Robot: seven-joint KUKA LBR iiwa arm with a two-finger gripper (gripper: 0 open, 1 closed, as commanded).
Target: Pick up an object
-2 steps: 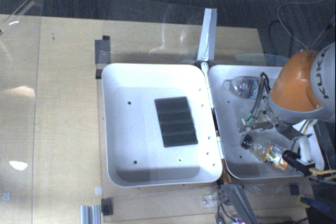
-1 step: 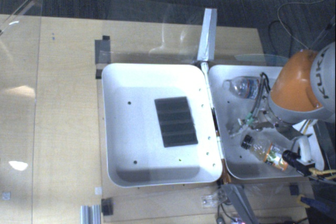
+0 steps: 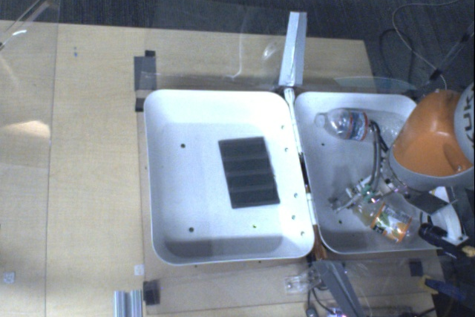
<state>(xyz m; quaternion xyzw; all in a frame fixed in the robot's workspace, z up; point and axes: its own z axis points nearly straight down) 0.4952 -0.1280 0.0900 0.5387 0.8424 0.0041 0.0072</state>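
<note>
Two shallow white bins side by side on the pale wooden bench (image 3: pixel 74 182). Left white bin (image 3: pixel 167 159), centre of the frame: a flat black ribbed rectangular pad (image 3: pixel 249 172) lying alone in the middle, tilted a little, well apart from everything else.

Right white bin (image 3: pixel 326 159), right of centre: busier. Up near its top edge, a clear crumpled plastic bottle with a blue and red label (image 3: pixel 347 123), lying on its side. Lower down, toward the bottom right corner, a small orange and gold wrapped packet (image 3: pixel 389 223), and just beside it to the upper left a little cluster of green and metallic bits (image 3: pixel 358 194), too tangled to make out piece by piece.

Grey arm with the broad orange band (image 3: pixel 430 137) coming in from the right edge, hanging over the right side of the right bin. Below the band, the two-finger gripper (image 3: pixel 378 198) down low in the bin, right among the metallic cluster and just above the orange packet. Dark cables running down alongside it.

Finger state: cannot tell — tips lost in the clutter, too small and blurred to judge wide or narrow, and nothing clearly seen between them. Orange packet just below and right of the gripper, near or touching; bottle well above it; black pad away in the other bin.

An upright grey metal bar (image 3: pixel 295 48) standing at the top seam between the bins.
</note>
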